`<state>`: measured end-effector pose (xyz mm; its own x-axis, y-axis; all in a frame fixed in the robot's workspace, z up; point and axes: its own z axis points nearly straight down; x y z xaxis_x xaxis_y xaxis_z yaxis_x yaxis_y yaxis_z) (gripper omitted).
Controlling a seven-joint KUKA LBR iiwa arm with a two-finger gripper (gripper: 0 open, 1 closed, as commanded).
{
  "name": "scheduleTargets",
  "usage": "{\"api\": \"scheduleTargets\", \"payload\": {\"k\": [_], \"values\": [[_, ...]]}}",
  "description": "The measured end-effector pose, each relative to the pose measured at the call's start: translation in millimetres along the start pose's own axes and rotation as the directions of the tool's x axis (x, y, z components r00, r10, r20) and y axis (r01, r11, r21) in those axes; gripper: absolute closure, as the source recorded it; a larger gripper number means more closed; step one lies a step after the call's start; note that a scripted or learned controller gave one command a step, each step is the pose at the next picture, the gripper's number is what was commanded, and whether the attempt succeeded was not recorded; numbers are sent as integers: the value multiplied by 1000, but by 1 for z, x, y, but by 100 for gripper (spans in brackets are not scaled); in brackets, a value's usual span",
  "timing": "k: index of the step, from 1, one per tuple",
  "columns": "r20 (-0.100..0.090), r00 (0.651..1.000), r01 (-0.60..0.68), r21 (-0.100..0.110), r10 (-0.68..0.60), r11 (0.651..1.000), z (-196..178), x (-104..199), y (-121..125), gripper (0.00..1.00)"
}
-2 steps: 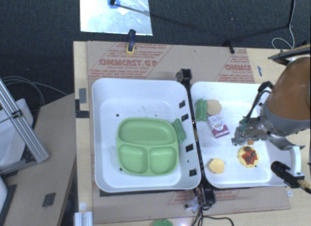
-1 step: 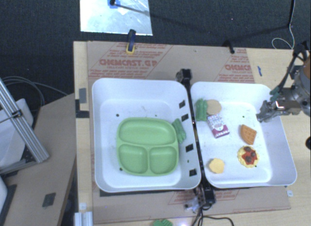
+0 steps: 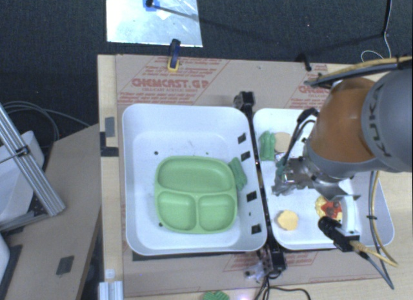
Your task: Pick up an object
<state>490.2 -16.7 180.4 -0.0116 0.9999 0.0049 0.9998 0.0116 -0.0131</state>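
Objects in right bin: several small pieces lie on the smooth white floor. A round, flat yellow disc point(image 3: 287, 220) sits near the front edge; a red and orange lump point(image 3: 329, 208) lies to its right, partly covered by the arm; a crinkled green piece point(image 3: 267, 144) rests near the back by the divider, with a pale tan round piece point(image 3: 282, 140) touching its right side.
Gripper: the gripper point(image 3: 282, 179) hangs low over the right bin's left half, between the green piece and the yellow disc — dark metal parts, blurred. Whether it is spread or pressed together I cannot tell, and nothing is visibly pinched in it.
Arm: the arm point(image 3: 361, 128) is a bulky grey cylinder with a glossy orange band, covering much of the right bin.
Right bin: the right bin point(image 3: 266, 119) is shallow, white, with rounded corners.
Left bin: the left bin point(image 3: 187, 115) is of the same shape, holding a light green plastic divided tray point(image 3: 193, 192) — three compartments, soft rounded corners. A darker green floppy piece point(image 3: 238, 173) lies against the tray's right rim.
Bench: brown cardboard sheet point(image 3: 168, 82) with red print under both bins.
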Motion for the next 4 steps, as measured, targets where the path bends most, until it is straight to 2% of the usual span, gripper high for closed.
{"api": "scheduleTargets", "payload": {"k": [1, 2, 3, 4], "values": [[-1, 1000, 2, -34, -2, 999, -189, 78, 13, 0], [6, 1000, -13, 1, 13, 1000, -33, 56, -6, 0], [5, 1000, -13, -25, 13, 1000, -129, 24, -3, 0], [8, 1000, -17, -16, 17, 1000, -130, -43, -6, 0]]}}
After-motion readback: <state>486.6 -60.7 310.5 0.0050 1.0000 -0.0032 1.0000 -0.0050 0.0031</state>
